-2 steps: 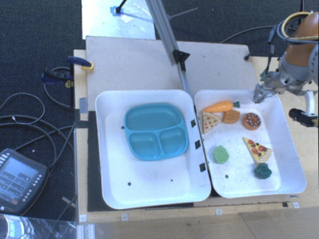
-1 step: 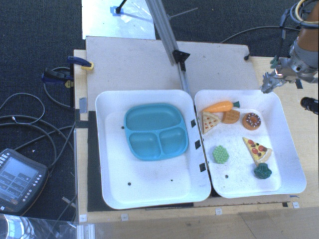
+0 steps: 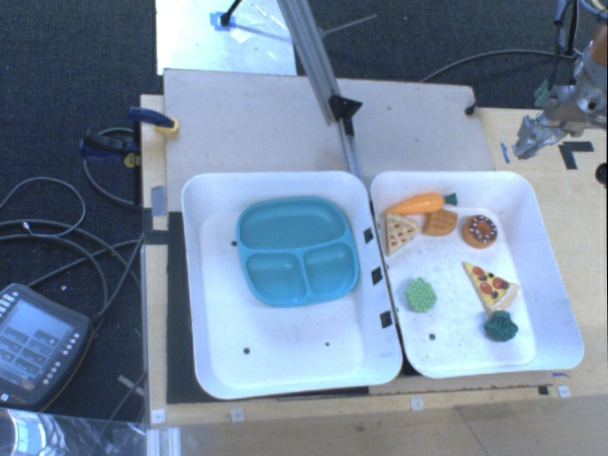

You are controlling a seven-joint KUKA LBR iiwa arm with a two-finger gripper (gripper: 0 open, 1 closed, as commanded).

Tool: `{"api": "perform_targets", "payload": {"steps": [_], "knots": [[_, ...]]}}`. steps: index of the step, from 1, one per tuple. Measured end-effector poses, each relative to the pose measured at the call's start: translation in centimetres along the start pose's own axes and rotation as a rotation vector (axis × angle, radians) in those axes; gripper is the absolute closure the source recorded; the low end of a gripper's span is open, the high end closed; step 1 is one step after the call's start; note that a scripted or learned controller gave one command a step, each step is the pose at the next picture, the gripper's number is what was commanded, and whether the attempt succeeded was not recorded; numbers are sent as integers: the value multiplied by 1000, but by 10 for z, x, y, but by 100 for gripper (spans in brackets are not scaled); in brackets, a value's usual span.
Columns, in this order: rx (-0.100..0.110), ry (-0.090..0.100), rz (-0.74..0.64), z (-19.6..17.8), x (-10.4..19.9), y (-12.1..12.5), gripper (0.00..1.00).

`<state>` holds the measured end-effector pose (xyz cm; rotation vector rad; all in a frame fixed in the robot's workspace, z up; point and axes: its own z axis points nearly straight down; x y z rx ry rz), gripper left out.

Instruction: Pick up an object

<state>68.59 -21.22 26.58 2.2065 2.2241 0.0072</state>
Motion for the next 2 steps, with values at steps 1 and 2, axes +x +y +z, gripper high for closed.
{"api": "perform_targets", "payload": {"steps": [1,2], "knots": [[5,4,-3,-7,56,-5,100],[9,5,-2,-3,106,-23,100]]}}
